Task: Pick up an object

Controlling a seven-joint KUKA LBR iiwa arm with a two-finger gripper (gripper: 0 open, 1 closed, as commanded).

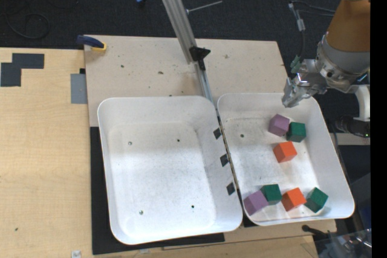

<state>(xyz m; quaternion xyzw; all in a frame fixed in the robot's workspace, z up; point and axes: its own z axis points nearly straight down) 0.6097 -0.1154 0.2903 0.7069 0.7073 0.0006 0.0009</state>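
From above, the gripper hangs over the far right corner of the right bin, just inside its back rim; whether it is wide or narrow cannot be told, and nothing shows in its grasp. The grey arm with its orange band comes in from the right above that corner.

All the blocks lie in the right bin. Nearest the gripper, a purple block touches a green block, with an orange block just below them. This trio sits in the far half, with bare floor to its left up to the divider edge. Along the near rim a second purple block, a green block, an orange block and another green block crowd together, the last one close to the right wall.

The left bin offers a wide bare floor. An aluminium bar slants across the bench behind the bins, ending near the seam between them.
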